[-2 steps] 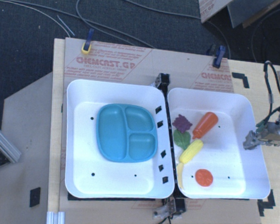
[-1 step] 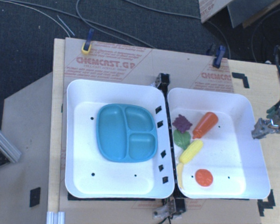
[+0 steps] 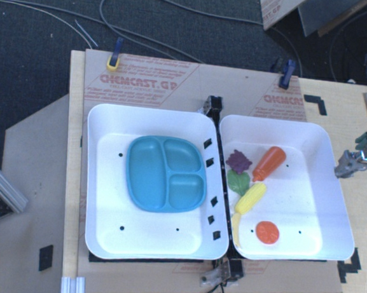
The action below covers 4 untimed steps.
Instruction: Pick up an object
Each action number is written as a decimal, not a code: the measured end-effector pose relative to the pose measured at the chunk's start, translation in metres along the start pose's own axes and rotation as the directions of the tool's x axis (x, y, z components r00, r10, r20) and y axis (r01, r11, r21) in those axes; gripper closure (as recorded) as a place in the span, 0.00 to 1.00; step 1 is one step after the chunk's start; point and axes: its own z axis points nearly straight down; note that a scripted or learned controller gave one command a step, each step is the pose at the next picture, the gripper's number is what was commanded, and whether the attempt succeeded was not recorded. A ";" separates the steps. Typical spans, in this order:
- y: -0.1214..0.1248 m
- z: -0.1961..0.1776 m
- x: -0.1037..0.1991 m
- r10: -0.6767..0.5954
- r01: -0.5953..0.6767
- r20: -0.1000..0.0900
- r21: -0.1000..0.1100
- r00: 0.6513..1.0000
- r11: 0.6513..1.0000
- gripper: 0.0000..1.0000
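A lab bench: clamped board (image 3: 144, 82), two white bins (image 3: 98, 167), loose cables (image 3: 145, 5) on dark carpet.

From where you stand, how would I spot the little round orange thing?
Look in the right bin, near its front edge. The flat orange disc lies alone there, apart from the yellow corn and long orange carrot further back; it is the only round piece.

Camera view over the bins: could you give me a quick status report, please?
Gripper at right bin's outer edge, holding nothing visible. Toy carrot, corn, orange disc untouched in bin. Nothing blocking them.
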 end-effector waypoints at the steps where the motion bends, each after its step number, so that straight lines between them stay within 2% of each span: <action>1: 0.018 0.000 0.057 -0.005 0.005 -0.002 0.001 1.000 1.000 1.00; 2: 0.018 0.009 0.103 -0.004 0.004 -0.004 0.006 1.000 1.000 1.00; 4: 0.042 0.003 0.208 -0.005 0.005 -0.003 0.002 1.000 1.000 1.00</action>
